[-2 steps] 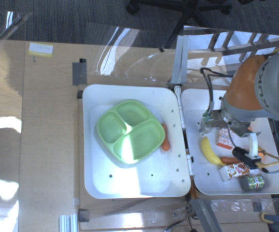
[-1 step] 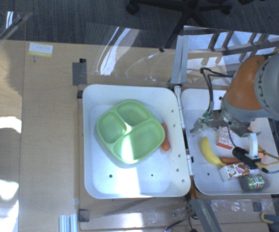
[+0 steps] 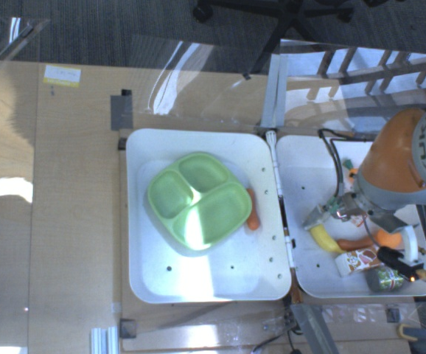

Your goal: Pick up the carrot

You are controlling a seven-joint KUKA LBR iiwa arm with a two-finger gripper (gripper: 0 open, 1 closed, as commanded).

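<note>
The carrot (image 3: pixel 251 211), at the green plate's (image 3: pixel 198 201) three o'clock, looks light, stiff, smooth; grip mid-length. The claw's (image 3: pixel 329 214) opening is unclear.

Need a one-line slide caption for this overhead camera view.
KUKA arm's gripper low in the right bin beside a banana; a carrot lies against the green divided plate in the left bin.

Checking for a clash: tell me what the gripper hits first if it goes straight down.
Probably the banana, lying just beneath the gripper in the right bin; depth is unclear from this slanted view.
</note>
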